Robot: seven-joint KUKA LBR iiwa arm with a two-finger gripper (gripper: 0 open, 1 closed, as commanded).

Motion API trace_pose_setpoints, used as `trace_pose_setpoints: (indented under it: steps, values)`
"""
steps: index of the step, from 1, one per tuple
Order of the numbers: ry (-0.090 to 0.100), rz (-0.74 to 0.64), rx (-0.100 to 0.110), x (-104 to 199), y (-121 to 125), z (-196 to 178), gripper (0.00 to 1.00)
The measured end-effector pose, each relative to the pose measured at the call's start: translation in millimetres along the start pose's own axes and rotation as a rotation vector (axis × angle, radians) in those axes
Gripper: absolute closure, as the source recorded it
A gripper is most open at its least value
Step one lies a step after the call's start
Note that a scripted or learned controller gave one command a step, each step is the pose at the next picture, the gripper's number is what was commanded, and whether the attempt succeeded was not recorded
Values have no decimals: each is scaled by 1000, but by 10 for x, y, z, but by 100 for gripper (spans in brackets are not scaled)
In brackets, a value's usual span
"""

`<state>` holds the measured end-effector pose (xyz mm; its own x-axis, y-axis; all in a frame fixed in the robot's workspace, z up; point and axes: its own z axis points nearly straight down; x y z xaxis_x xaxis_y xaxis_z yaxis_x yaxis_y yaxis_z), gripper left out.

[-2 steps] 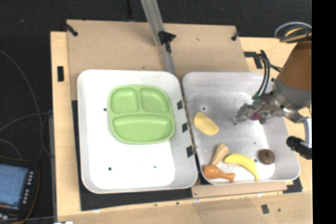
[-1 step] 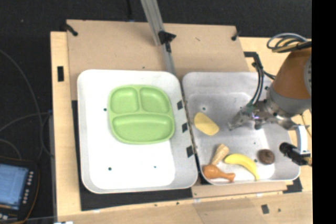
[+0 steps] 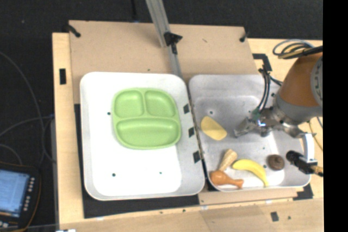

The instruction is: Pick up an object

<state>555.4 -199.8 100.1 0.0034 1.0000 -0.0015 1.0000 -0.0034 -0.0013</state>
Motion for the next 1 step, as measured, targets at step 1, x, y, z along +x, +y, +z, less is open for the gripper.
trace_pose_setpoints:
  steps: [1]
  values:
    - [-1,5,-4,-11,10,-123,100]
